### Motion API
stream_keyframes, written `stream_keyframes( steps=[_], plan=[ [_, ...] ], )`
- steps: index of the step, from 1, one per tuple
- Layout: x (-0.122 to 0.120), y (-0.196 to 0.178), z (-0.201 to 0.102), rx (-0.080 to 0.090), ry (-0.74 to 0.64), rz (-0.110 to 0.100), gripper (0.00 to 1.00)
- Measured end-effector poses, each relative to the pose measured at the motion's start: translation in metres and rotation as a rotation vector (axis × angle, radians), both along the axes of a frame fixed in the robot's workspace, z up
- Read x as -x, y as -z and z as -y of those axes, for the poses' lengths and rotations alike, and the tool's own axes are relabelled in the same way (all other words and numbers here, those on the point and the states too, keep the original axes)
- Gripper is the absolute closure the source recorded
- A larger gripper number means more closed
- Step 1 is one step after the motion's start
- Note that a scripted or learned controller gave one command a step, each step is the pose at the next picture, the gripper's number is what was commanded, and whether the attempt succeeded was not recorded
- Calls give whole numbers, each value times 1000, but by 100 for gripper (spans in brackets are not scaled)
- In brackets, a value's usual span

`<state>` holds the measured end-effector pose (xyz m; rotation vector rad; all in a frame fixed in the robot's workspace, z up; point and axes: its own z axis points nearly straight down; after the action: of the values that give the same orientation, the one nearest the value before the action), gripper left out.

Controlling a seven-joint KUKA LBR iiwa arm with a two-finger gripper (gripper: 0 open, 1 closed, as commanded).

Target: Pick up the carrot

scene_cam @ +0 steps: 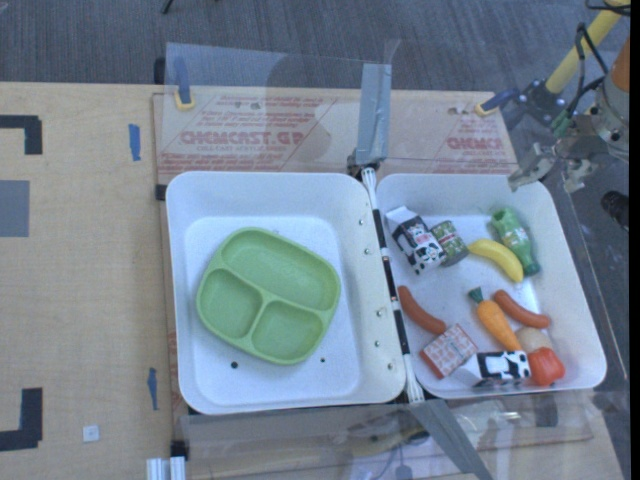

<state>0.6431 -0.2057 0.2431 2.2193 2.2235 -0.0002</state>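
Worktop (80,268): carries two white bins. Left bin (190,198): green divided plate (268,295). Right bin (560,218): toy foods. My gripper (555,163): above the right bin's far corner; I cannot tell its spread. Carrot (494,320): lower middle of the right bin, between two sausages (521,309), orange, tapered, green stub top. Likely light, stiff, smooth plastic; I judge the thick mid-body the best hold, across its width.

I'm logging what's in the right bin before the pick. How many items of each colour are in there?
Orange: 1, the carrot
Yellow: 1, the banana
Green: 2, the bottle and the can
Red or red-orange: 4
Black and white: 2 cartons
Total: 10, counting what shows clearly
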Motion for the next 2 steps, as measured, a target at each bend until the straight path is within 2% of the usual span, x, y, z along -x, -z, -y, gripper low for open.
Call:
stream_keyframes(
  steps=[1,2],
  plan=[
    [55,118,8,-4,148,-3,0],
    [145,157,-64,-2,170,2,0]
  ],
)
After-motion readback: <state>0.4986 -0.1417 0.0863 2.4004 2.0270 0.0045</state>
